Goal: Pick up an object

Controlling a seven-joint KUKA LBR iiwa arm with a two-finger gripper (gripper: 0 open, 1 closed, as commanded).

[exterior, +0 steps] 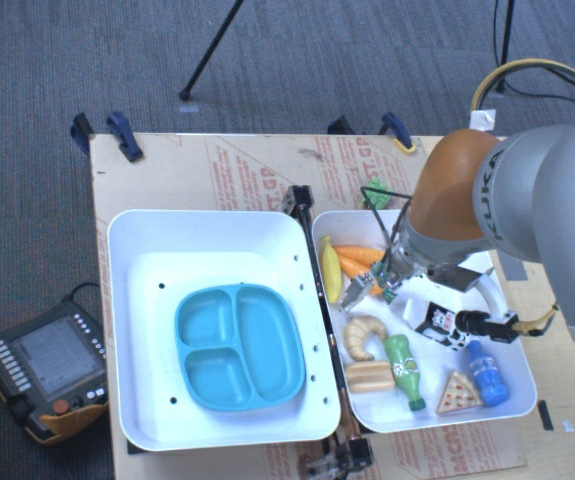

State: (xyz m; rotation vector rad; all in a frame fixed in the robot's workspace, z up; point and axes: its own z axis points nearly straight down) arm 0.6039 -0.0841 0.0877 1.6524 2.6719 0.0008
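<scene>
Grey carpet surrounds a cardboard-topped bench (pixel 217 163) that carries two shallow white bins side by side. Down in the right bin (pixel 523 408), the gripper (pixel 372 286) hangs low over the far-left part of the pile; its tips sit just beside a carrot (pixel 359 258) and a banana (pixel 331 270), but whether they are spread or pressed together cannot be made out against the clutter, and nothing is clearly seen between them. The arm (pixel 507 203), grey with its orange band, reaches in from the right and covers the bin's far-right corner.

Just near of the gripper lies a croissant (pixel 363 334), and nearer still a bread slice (pixel 369 376). A green bottle (pixel 404 370) lies slanted beside them, its cap toward the near edge. Right of it are a pizza slice (pixel 458 395) and a blue bottle (pixel 486 376), the two close together. A black-and-white cow toy (pixel 441 324) lies between the gripper and the blue bottle.

Over in the left bin (pixel 142 258) sits a blue divided plate (pixel 239 346), flat on the floor of the bin. Blue clamps (pixel 123 133) grip the bench's far edge. On the carpet to the left rests a teach pendant (pixel 47 368).
</scene>
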